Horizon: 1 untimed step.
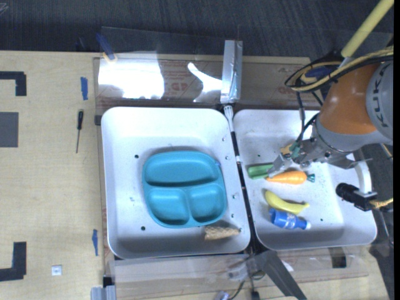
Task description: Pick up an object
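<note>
A: Carrot, the small orange plastic one with a green top (289,177), is lying in the right white bin (325,227). Is anything being lifted?

B: Not as far as I'm seeing. The gripper (292,155) is hovering just above the carrot's upper edge; whether its jaws are spread or pressed together, I cannot tell.

A: And around it?

B: A yellow toy banana (282,201) and a blue bottle (288,220) are sitting nearer the front. Grasping and lifting are probably remaining.
</note>
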### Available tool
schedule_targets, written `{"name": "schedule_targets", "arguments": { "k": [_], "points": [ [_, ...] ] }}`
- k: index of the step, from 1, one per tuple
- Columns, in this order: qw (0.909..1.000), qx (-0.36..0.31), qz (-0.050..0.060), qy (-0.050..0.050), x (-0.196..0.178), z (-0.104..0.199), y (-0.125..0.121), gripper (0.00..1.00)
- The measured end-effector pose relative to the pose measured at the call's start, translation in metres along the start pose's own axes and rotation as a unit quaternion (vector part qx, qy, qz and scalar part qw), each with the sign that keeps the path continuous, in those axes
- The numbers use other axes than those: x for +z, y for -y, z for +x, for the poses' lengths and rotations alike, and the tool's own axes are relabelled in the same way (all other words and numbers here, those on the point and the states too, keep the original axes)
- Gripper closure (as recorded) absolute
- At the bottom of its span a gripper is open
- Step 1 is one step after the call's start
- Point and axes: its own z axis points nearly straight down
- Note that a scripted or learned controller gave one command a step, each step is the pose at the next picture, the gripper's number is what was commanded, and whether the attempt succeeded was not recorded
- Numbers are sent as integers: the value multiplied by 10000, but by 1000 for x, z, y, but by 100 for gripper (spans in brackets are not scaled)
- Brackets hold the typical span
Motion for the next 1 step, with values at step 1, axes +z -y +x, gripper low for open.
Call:
{"name": "schedule_targets", "arguments": {
  "k": [1],
  "points": [
    [9999,126,-54,16,43,5,10,0]
  ]
}}
